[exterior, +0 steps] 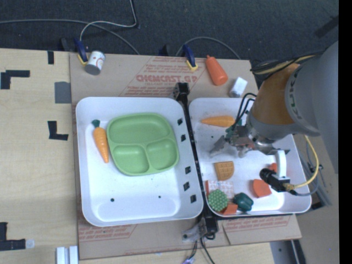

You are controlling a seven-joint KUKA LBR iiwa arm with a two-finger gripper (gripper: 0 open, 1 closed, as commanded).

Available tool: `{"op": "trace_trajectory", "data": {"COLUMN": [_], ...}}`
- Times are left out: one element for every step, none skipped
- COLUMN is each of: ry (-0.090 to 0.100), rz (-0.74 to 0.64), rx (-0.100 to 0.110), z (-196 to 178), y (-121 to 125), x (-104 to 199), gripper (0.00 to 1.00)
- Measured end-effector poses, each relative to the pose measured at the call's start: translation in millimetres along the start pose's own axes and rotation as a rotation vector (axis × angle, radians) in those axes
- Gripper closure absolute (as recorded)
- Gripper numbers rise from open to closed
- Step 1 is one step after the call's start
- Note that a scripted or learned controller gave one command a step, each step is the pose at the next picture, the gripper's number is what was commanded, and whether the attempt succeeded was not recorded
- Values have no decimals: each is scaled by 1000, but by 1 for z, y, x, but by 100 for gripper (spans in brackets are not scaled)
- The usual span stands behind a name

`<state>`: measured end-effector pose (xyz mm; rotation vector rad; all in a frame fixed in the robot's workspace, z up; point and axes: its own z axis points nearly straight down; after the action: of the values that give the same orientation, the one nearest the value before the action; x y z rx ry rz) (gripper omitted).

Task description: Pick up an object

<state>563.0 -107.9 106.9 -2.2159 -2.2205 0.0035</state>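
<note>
Look at the gripper [224, 143] first: two dark fingers hang over the white floor of the right bin [294, 205], spread apart in a shallow V, and you can see bare bin between them, so they grip nothing. One finger [217, 146] slants out to the left, tip low over the floor; whether it touches, you cannot tell from this slant. Just below the fingers lies the waffle [223, 170], a flat tan square, near but apart from them, and it looks the likeliest target since the open jaws stand almost over it. Above them, toward the far wall, a long orange piece [217, 121] lies on its side, also close. Move outward and you find the rest huddled in the near corner: a green round piece [218, 200], a dark green lump [243, 203], a red block [261, 188]. That crowding is my guess for why the arm [280, 106], in from the right, works the open middle. In the left bin [132, 210] a green tray [143, 143] sits central with a carrot [100, 142] just beside it, well out of this reach. Outside the bins, on the cardboard [159, 78], an orange bottle [216, 70] and a small can [95, 61] lie.
</note>
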Motion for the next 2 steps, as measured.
{"op": "trace_trajectory", "data": {"ry": [-2,-5], "rz": [1,2], "rx": [-9,-10], "z": [21,11], "y": [-63,-63], "x": [12,11], "gripper": [0,100]}}
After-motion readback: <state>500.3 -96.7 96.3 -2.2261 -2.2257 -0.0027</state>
